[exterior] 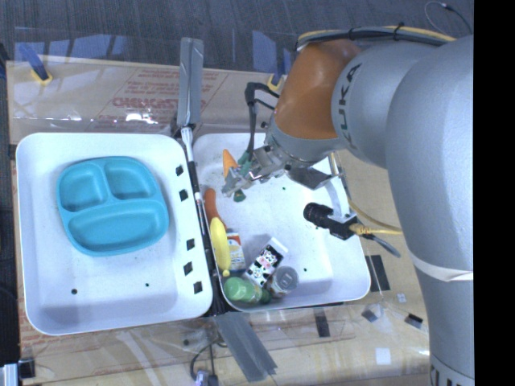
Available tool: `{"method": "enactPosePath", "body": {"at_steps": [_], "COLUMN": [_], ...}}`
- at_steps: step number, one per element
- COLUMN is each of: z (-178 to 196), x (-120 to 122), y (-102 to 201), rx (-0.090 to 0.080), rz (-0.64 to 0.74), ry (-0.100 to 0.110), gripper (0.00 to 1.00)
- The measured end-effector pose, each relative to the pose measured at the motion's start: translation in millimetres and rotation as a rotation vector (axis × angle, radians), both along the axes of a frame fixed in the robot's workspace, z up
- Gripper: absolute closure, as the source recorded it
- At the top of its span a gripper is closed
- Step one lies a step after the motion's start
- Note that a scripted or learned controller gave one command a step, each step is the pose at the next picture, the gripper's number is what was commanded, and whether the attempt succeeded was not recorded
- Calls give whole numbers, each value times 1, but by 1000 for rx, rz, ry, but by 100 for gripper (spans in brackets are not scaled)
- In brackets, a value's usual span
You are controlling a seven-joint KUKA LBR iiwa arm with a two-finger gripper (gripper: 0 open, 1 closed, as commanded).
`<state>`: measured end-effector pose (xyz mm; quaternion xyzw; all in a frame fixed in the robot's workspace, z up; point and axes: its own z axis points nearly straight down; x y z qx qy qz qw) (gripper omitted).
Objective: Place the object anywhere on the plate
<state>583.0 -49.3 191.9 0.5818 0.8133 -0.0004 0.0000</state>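
Tool point(239, 182) hangs over right bin point(322, 288) at frame centre; grip state: can't tell. Risk: comes up w/ nothing, so blue plate point(113, 202) at left gets no object.

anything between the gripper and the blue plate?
Camera view: the gripper hangs over the right bin, the blue plate lies in the left bin. Between them: bare white bin floor and the two bins' adjoining walls.
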Motion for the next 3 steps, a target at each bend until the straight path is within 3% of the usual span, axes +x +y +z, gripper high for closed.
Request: {"method": "enactPosePath", "body": {"at_steps": [1, 2, 3], "z": [-1, 0, 0], "x": [-2, 25, 25], "y": [73, 140, 140], "rx": [1, 0, 0], "rz": [158, 302, 302], "ry": [7, 1, 0], "gripper": [100, 100, 0]}}
